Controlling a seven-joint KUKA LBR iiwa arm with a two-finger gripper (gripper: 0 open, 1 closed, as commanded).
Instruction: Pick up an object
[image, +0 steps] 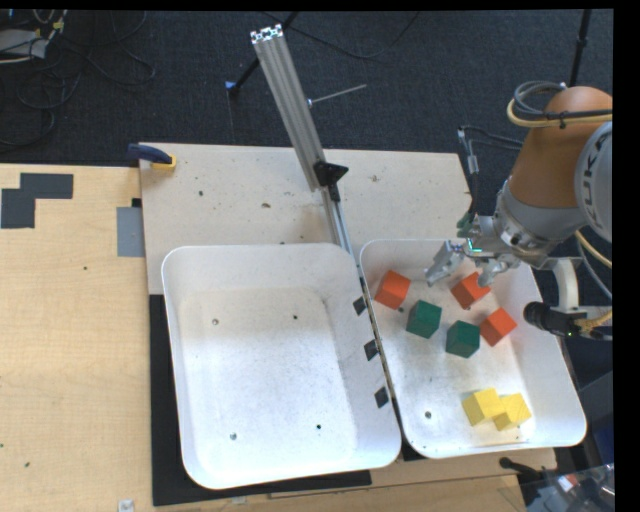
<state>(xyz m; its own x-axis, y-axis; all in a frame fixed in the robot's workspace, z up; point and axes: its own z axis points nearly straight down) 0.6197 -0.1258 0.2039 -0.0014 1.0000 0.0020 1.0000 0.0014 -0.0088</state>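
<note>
The right bin (560, 400) holds three orange blocks, two green blocks and a yellow piece. My gripper (468, 270) hangs over the bin's far part with its fingers spread open. One orange block (470, 291) lies just under and between the fingertips, resting on the bin floor. Another orange block (393, 290) sits to the left by the bin's wall, and the third (498, 325) lies to the lower right. The green blocks (424, 319) (462, 339) sit close together in the middle. The yellow piece (497, 408) lies near the front.
The left bin (200, 300) stands beside the right one, joined by black clips along the shared wall. A slanted aluminium bar (300, 120) rises behind the bins. A black part (545, 317) of the arm sticks out at the right bin's right rim.
</note>
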